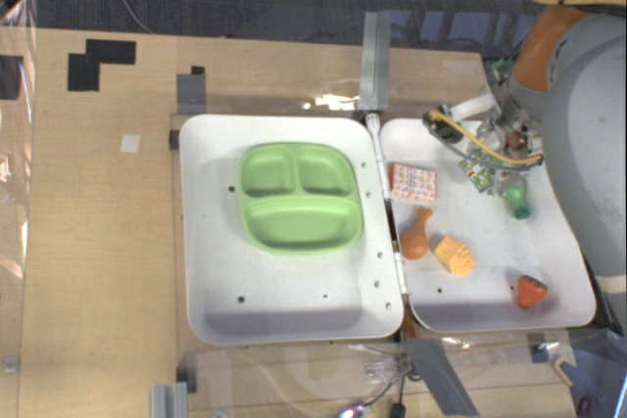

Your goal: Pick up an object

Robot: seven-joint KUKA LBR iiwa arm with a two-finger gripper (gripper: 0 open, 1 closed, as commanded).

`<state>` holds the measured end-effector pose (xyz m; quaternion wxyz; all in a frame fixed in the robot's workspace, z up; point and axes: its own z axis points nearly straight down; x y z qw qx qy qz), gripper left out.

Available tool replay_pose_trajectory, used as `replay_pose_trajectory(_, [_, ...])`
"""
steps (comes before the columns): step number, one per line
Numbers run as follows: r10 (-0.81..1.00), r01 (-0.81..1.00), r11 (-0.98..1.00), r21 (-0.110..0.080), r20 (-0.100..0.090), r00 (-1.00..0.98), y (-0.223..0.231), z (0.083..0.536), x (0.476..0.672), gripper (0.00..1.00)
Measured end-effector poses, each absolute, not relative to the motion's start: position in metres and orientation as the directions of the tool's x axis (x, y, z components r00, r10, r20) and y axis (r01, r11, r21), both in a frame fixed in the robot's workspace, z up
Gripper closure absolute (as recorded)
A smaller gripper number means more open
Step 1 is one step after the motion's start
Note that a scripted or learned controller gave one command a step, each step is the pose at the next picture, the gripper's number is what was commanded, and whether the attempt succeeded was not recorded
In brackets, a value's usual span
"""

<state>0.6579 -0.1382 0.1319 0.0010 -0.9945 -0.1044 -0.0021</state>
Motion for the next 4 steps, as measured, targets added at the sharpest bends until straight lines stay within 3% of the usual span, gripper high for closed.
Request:
replay_pose_trajectory(1, [0.205, 0.205, -0.979, -0.002, 0.004, 0.979, -0.102, 0.147, 0.662, 1.0])
replay_pose_trajectory(3, [0.205, 0.205, -0.979, -0.003, 0.004, 0.979, -0.086, 0.128, 0.66, 1.0])
replay_pose_trajectory(4, [0.213, 0.213, -0.977, -0.003, 0.004, 0.977, -0.02, 0.186, 0.664, 1.0])
